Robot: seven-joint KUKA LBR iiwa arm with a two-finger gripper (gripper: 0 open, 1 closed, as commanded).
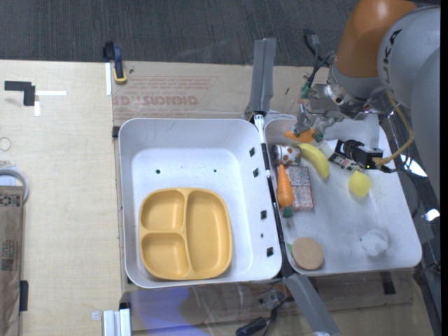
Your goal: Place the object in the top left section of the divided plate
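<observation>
The yellow divided plate [186, 234] lies in the left bin [189, 142], near its front, with nothing in its sections. My gripper [306, 126] hangs low over the back left corner of the right bin [392, 208]. A small orange piece [297, 136] lies right under the gripper and seems to touch it. I cannot see whether it is gripped. A banana [316, 160] lies just in front of the gripper.
In the right bin lie a carrot [284, 186] on a flat packet [302, 187], a small red and white item [288, 154], a lemon [359, 184], a round tan disc [306, 253] and a clear cup [374, 242]. A raised divider wall [269, 180] separates the bins.
</observation>
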